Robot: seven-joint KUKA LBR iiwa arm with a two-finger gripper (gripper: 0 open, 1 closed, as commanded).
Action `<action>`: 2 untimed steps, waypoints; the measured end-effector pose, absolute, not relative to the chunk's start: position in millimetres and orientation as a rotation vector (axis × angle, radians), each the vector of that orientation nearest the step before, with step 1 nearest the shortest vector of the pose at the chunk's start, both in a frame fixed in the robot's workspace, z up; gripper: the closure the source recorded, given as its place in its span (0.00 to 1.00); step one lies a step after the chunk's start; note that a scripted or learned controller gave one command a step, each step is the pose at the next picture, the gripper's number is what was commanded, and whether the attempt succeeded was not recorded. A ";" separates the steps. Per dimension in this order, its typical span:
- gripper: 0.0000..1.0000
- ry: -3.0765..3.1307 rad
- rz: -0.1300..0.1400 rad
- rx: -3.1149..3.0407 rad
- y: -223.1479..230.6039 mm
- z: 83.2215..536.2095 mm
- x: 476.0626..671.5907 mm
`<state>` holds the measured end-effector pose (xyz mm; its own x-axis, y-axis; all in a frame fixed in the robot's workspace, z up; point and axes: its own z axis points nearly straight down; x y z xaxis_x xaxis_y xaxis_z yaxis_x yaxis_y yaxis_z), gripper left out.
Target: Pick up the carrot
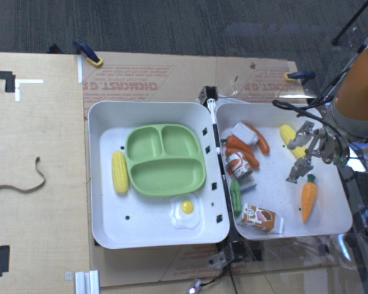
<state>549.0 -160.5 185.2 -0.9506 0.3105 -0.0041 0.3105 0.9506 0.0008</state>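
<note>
1. Cardboard lines the bench under both bins, probably to protect the surface; its near edge shows below the bins.
2. Nearest in the right bin (337, 225) lies a small carton (260, 218) on its side, close to the front wall.
3. Just beyond it, toward the right wall, lies the carrot (308, 199), the task's target: orange body pointing toward the near edge, green top pointing away. It rests flat on the bin floor, apart from the other items, so its sides look open to a grasp.
4. Directly above the carrot's green end hangs the gripper (301, 164), its fingers spread apart and holding nothing. One fingertip sits just beside the carrot top; I judge this a descent or alignment step, with the grasp not yet made.
5. Past the gripper lies a yellow corn piece (287, 133), partly hidden by it.
6. Against the divider are sausages (242, 149), a can (237, 164) and a green item, heaped together.
7. The left bin (98, 164) holds a green divided plate (165, 159), a corn cob (119, 171) and a fried egg (186, 213).
8. Farthest, blue clamps (89, 52) pin the cardboard.
</note>
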 end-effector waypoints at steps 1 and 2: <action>0.00 3.116 0.000 0.379 -217.9 132.5 519.0; 0.00 3.104 0.001 0.465 -221.2 92.2 499.3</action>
<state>499.3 -221.2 92.2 -0.9562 0.2928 -0.0024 0.2928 0.9562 0.0011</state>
